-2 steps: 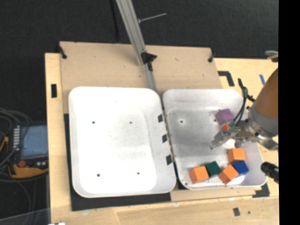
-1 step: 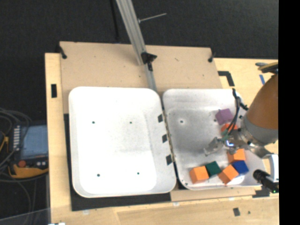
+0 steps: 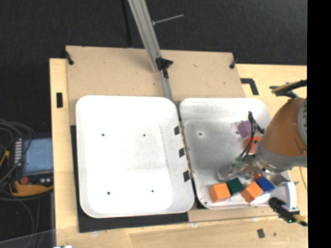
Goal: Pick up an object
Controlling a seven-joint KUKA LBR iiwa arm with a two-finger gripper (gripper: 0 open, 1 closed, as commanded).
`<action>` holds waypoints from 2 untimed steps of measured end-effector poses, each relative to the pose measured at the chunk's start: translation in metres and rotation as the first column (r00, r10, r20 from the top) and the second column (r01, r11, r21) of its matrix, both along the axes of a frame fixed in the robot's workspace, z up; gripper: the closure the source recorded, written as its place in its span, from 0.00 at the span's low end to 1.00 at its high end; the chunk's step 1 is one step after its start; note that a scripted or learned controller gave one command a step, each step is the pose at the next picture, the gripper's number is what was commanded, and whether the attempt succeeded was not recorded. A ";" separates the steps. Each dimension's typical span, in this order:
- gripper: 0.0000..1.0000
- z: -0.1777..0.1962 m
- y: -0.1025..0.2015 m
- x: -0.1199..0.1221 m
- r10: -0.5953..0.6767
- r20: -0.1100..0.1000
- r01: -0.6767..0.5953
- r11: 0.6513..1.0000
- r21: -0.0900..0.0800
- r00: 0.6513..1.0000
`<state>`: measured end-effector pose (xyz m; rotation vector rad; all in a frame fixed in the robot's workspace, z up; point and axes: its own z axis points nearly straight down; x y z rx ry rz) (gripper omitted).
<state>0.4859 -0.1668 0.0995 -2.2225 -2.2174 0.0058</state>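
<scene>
My gripper (image 3: 239, 170) hangs low over the front part of the right bin (image 3: 207, 123), under the arm's orange band (image 3: 284, 130). Just below it in the bin's front corner lie an orange block (image 3: 219, 191), a dark green block (image 3: 235, 186), a second orange block (image 3: 253, 191) and a blue block (image 3: 265, 184). The green block sits directly in front of the gripper. A purple piece (image 3: 243, 128) and a small red-orange piece (image 3: 252, 141) lie further back by the arm, partly hidden by it.
The left bin (image 3: 129, 154) lies beside the right one, with a ridge and clips (image 3: 182, 151) between them. A slanted metal pole (image 3: 147, 30) rises behind the bins. Cables and a small device (image 3: 36, 159) sit off the bench at the left.
</scene>
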 end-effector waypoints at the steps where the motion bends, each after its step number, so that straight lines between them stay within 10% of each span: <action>1: 1.00 0.014 0.001 0.003 -0.008 0.011 0.008 1.000 0.002 1.000; 2: 1.00 0.074 -0.003 0.013 0.006 0.012 -0.006 1.000 -0.002 1.000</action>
